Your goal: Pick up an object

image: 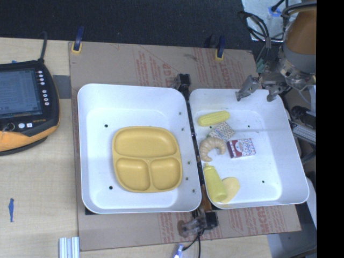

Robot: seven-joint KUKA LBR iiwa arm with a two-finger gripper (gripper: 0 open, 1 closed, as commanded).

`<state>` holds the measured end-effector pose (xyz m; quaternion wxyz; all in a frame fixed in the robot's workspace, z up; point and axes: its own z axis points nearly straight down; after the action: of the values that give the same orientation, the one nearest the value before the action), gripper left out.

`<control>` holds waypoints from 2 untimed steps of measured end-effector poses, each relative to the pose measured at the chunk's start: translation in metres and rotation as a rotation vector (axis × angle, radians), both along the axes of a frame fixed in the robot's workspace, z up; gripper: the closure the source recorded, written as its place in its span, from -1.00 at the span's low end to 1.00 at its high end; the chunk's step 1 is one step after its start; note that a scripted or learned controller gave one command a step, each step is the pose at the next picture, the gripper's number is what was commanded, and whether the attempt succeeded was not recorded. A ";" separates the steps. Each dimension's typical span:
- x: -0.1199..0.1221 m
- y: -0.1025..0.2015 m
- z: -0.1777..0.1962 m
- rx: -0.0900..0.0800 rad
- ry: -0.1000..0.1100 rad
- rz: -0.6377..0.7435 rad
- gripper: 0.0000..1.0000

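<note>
Faint red lettering is running across the brown cardboard sheet (156, 63) under the bins, and it's staying too blurred to read; nothing else is showing legible text.

left bin (91, 144): divided tray (146, 158) at centre. right bin (279, 160): corn cob (213, 117) near its far left corner, croissant (211, 147) by the left edge, small packet (241, 148) just right of croissant.

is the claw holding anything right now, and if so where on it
Nothing is held. The claw hangs open over the far edge of the right bin, with nothing between its fingers; the corn cob and croissant lie untouched below.
</note>
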<state>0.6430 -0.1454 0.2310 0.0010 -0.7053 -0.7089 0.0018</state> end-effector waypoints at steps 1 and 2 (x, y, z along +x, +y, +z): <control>0.013 0.038 -0.103 0.000 0.002 0.002 -1.00; 0.013 0.050 -0.139 -0.001 0.002 0.003 -1.00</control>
<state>0.6557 -0.0952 0.0916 0.0014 -0.7044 -0.7098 0.0028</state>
